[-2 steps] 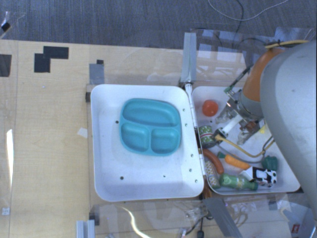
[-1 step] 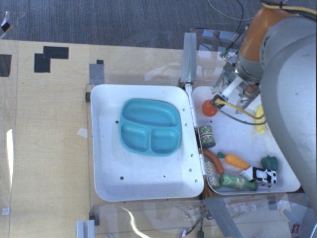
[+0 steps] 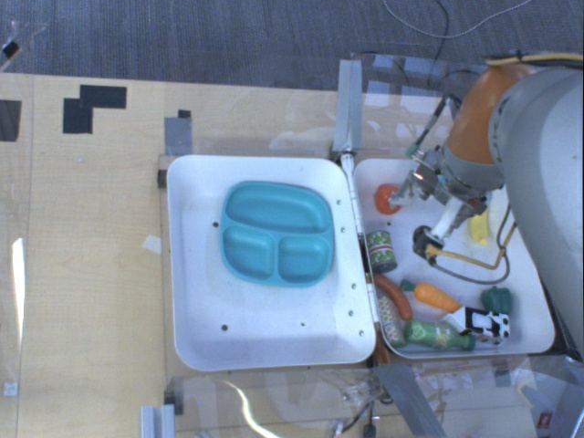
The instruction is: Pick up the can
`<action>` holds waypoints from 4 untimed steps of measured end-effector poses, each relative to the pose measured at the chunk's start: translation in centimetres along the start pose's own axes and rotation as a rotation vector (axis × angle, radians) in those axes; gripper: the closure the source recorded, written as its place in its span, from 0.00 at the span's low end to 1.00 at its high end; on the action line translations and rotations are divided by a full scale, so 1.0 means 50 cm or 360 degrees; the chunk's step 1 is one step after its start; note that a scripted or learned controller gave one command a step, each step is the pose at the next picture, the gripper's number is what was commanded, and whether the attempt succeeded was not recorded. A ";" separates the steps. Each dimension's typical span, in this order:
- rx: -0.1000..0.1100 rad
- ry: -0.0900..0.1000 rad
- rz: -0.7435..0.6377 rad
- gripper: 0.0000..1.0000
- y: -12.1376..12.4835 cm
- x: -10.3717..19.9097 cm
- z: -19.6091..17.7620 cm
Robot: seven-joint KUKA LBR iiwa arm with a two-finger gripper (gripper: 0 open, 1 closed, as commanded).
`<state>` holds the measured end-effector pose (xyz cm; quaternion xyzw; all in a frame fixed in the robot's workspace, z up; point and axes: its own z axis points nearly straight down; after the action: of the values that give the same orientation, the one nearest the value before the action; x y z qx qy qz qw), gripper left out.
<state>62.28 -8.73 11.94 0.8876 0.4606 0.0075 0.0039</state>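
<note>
The arm enters from the right and covers the right bin's (image 3: 527, 331) far right corner; its grey body and orange band hide whatever lies beneath. The tool (image 3: 427, 210) hangs over the middle of the right bin, seen from above among cables and brackets, and whether it is wide or narrow cannot be told. Nothing is visibly clamped in it. The can (image 3: 380, 251), with a green patterned label, lies against the right bin's left wall, about midway along that wall, apart from the tool. A red round item (image 3: 387, 198) sits near the far left part of the same bin, partly covered by the tool's housing; its kind cannot be made out. A yellow piece (image 3: 479, 228) shows beside the arm, partly hidden. Along the near edge lie a sausage (image 3: 394, 297), a carrot (image 3: 435, 296), a green bottle (image 3: 436, 336), a black-and-white carton (image 3: 488, 324) and a dark green item (image 3: 497, 297), crowded close together. The left bin (image 3: 196, 245) holds a blue divided plate (image 3: 276, 232) at its middle. Both bins rest on the wooden surface (image 3: 82, 272).
</note>
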 end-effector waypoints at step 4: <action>0.0016 -0.0014 0.0306 0.00 0.099 -0.046 0.053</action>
<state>65.03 -13.46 9.35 0.9277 0.3733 0.0016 0.0007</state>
